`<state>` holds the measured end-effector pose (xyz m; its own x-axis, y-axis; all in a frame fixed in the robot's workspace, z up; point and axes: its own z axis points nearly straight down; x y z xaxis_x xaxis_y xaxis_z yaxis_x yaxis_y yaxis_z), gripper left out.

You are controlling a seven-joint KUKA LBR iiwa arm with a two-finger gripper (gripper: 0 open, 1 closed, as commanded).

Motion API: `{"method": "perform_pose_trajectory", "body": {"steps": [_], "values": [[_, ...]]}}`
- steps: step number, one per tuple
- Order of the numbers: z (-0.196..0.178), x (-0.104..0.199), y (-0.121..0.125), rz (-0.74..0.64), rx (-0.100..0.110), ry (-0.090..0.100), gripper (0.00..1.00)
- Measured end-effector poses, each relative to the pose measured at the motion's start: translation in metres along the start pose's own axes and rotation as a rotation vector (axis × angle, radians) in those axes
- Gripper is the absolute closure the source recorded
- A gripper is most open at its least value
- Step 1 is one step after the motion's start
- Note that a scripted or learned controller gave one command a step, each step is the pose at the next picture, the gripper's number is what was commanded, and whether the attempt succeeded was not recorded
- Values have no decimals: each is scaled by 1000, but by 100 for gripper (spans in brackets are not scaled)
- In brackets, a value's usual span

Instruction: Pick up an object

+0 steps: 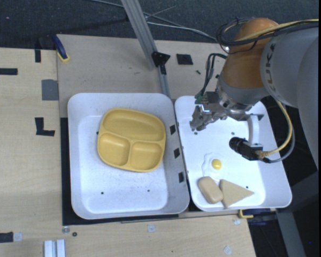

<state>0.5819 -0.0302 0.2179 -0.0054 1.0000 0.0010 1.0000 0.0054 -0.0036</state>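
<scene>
From my seat I see the hand (199, 123) hanging over the upper part of the right bin (273, 194), its dark metal fingers pointing down and left; I cannot tell whether they are spread or pressed together, and I see nothing between them. Above it the wrist swells into a glossy orange band, then smooth grey casing, with black cables looping round.

The things to pick lie in the right bin's near end. A fried egg (213, 164), flat and white with a round yellow yolk, sits near the middle. Just below it are a tan bread roll (208, 189), rounded and matte, and a pale wedge (234, 192) with straight edges, the two touching or nearly so. All three lie well apart from the hand.

The left bin (85, 197) holds a yellow plastic tray (131, 139), rounded-square, smooth, moulded into three compartments, sitting tilted. Both bins are shallow white plastic with rounded corners and faint dark specks.

The tabletop (21, 159) is pale wood board with black tape marks. A grey metal pole (142, 25) slants across it, over dark carpet beyond.
</scene>
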Motion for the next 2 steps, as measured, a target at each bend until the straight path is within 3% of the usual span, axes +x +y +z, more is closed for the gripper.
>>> {"method": "perform_pose_trajectory", "body": {"steps": [1,2], "values": [[9,52,-16,0,1,0,100],[-4,103,-36,-2,-1,0,100]]}}
